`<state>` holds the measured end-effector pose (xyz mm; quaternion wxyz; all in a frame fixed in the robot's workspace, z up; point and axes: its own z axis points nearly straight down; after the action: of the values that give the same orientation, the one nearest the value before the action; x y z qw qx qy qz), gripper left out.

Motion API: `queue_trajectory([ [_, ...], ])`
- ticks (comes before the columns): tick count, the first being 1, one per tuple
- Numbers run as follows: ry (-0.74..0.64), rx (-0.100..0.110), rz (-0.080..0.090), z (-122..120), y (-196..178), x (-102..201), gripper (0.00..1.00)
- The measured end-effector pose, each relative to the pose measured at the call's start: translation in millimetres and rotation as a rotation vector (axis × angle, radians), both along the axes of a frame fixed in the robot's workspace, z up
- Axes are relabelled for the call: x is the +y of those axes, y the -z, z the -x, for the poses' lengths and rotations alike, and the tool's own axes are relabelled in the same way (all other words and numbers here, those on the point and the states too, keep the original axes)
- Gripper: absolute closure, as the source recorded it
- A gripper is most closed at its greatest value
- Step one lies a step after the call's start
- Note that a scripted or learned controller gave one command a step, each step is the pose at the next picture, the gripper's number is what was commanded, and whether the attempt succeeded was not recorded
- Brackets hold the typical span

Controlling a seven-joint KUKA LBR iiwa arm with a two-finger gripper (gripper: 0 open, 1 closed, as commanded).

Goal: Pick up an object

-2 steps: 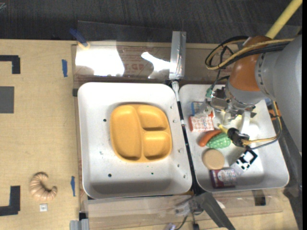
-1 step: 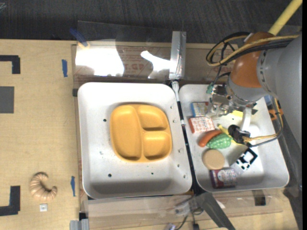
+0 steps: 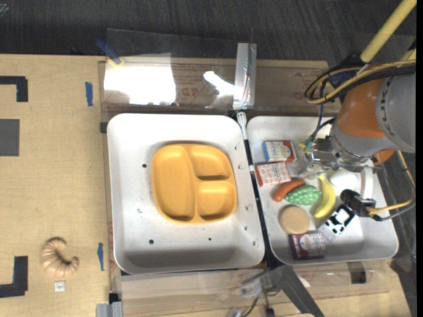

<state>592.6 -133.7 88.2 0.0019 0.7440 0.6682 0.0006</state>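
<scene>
Hovering over the right bin [image 3: 377,240] near a banana [image 3: 325,197], the claw [image 3: 317,152] has an undeterminable grip state.

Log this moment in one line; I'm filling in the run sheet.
arm: over right bin | gripper: above toy food, near banana | held: nothing visible | left bin: yellow tray

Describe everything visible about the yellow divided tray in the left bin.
The yellow tray looks like smooth moulded plastic, rounded at the corners, with three compartments: one long section on its left and two smaller ones stacked on its right, split by raised ridges. It lies flat, open side up, near the middle of the left white bin, resting on the bin's floor. Nothing sits in its compartments and nothing else touches it; the arm is over the other bin.
</scene>
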Motion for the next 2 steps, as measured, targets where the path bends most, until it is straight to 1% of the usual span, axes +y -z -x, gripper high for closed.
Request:
queue_trajectory([
  [1,0.008,0.000,0.000,98,0,-62,1.00],
  [2,-0.247,-0.002,0.003,68,0,-51,1.00],
])
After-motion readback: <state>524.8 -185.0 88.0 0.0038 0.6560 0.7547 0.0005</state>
